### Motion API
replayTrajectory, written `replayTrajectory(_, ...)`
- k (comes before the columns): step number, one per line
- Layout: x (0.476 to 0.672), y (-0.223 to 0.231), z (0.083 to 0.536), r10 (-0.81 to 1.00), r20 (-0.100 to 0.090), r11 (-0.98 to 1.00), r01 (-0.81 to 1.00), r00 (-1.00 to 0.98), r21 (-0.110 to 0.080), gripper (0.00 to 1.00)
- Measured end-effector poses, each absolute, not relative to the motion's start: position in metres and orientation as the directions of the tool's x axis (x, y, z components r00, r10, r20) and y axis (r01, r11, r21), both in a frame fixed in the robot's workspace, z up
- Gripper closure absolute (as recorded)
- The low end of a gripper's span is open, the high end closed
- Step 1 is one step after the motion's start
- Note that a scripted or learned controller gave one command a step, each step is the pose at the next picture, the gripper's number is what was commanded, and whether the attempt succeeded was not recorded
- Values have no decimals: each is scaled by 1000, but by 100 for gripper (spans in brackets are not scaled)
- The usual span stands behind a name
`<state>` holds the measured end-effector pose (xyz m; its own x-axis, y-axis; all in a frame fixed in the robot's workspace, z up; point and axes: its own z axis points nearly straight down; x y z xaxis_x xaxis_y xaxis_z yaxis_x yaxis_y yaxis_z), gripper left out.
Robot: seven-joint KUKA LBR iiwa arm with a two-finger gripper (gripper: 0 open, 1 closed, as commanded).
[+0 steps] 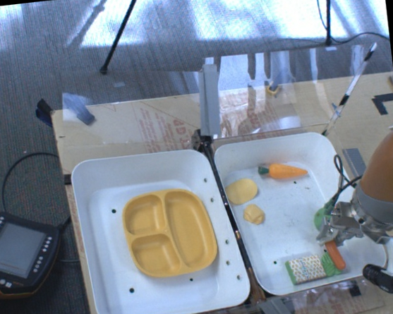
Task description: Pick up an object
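The right bin (282, 245) holds several toy foods. An orange carrot with a green top (283, 171) lies near its far side. A flat yellow disc (242, 190) and a small yellow lump (254, 214) lie by its left wall. A green and white block (308, 268) rests at the front edge, and a short orange piece (335, 256) lies beside it. My gripper (332, 233) hangs low over the bin's right side, just above that orange piece, with a bit of green (321, 213) at its left.
In the left bin (92, 201) sits a yellow divided plate (169, 232). A clear panel (279, 78) stands behind the bins. On the floor at the left lies a control pendant (12, 250). The wall between the bins (226, 213) runs down the middle.
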<state>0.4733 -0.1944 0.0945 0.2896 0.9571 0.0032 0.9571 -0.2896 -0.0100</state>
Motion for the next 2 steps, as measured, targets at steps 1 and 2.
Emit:
replayTrajectory(1,478,-156,202,971,2,-240,971,240,4,100)
replayTrajectory(2,599,-105,198,955,1,-297,955,297,-5,100)
